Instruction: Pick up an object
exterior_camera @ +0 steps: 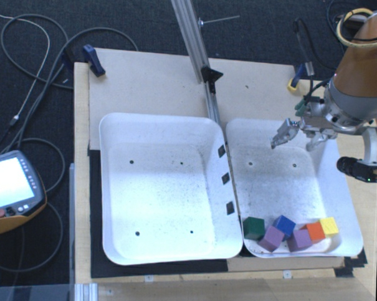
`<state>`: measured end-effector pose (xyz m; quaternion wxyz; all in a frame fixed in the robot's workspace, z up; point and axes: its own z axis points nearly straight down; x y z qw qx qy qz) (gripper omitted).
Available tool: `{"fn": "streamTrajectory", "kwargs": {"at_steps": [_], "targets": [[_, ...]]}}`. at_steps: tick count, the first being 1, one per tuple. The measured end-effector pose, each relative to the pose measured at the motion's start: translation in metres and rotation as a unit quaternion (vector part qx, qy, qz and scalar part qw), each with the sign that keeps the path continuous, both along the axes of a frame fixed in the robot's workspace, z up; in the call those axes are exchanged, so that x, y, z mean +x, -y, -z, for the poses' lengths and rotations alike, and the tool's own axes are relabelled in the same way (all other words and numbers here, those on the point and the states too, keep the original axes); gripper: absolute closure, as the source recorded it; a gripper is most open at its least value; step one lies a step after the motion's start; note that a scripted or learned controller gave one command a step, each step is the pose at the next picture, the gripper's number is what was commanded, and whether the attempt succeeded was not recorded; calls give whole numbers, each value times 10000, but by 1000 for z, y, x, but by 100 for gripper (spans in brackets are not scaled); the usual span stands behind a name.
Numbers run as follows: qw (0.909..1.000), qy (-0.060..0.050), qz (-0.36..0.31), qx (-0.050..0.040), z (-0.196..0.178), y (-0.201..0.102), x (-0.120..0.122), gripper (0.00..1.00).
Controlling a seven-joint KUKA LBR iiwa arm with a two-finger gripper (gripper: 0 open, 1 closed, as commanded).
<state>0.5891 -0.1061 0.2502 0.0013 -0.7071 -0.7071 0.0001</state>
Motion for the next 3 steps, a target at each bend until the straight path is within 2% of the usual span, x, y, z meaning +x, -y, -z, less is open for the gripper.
{"fn": "streamTrajectory", "kwargs": {"at_steps": [1,2,3], "targets": [[10000,-40,-14,4,87,-11,38,0],[10000,39,-26,3,-1,-53,-10,0],[10000,80,-18,-18,-94,-49,60,0]]}}
